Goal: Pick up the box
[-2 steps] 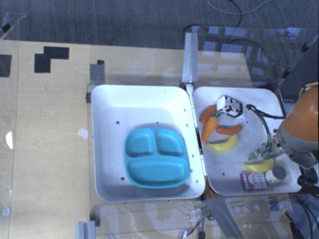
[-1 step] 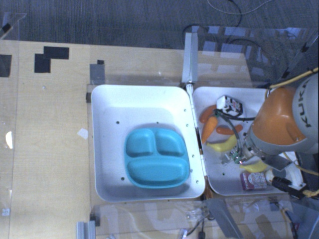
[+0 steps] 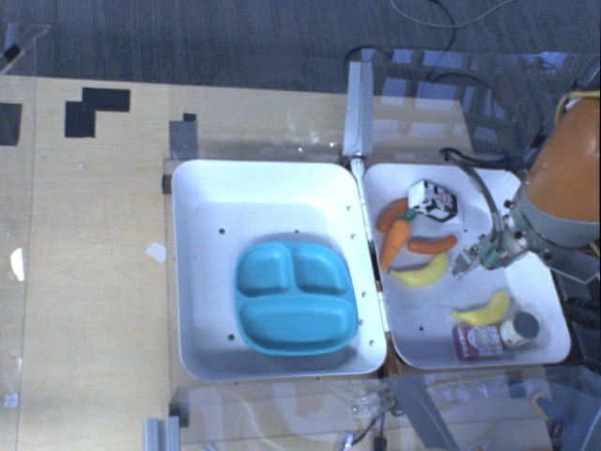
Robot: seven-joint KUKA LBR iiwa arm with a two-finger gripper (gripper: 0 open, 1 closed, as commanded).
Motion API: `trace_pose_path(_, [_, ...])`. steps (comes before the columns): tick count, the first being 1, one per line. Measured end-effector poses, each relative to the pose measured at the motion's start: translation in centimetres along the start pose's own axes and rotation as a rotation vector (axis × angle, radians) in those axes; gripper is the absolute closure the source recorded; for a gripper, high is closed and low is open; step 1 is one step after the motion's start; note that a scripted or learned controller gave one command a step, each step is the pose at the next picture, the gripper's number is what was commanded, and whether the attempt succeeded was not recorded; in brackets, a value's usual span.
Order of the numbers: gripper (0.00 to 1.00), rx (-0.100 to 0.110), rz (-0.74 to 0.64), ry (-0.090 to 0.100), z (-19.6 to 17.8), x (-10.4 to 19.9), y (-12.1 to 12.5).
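The gripper (image 3: pixel 476 256), too small and blurred here to read its state, hangs over the middle of the right bin (image 3: pixel 554 346) beside a yellow banana (image 3: pixel 420 272), while the box (image 3: pixel 434 199) lies near the bin's upper-left corner, apart, probably awaiting approach.

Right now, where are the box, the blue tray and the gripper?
box (image 3: pixel 435 200): camera view, its printed top face.
blue tray (image 3: pixel 296 297): camera view, the central divider.
gripper (image 3: pixel 467 262): camera view, between the fingertips.
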State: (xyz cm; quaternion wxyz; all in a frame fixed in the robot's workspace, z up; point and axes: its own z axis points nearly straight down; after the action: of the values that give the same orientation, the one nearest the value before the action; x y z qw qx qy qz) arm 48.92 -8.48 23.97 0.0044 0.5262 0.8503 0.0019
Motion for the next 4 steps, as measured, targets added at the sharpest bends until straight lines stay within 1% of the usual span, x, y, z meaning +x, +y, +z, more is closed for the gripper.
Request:
trace_pose_path(1, [1.00, 0.002, 0.000, 0.000, 0.7, -5.3, -2.7])
trace_pose_path(2, [1.00, 0.002, -0.009, -0.001, -1.0, -10.8, -5.4])
trace_pose_path(3, [1.00, 0.000, -0.075, -0.002, -7.3, -8.7, -3.6])
trace_pose_path(4, [1.00, 0.003, -0.050, 0.000, -0.3, -10.8, -5.5])
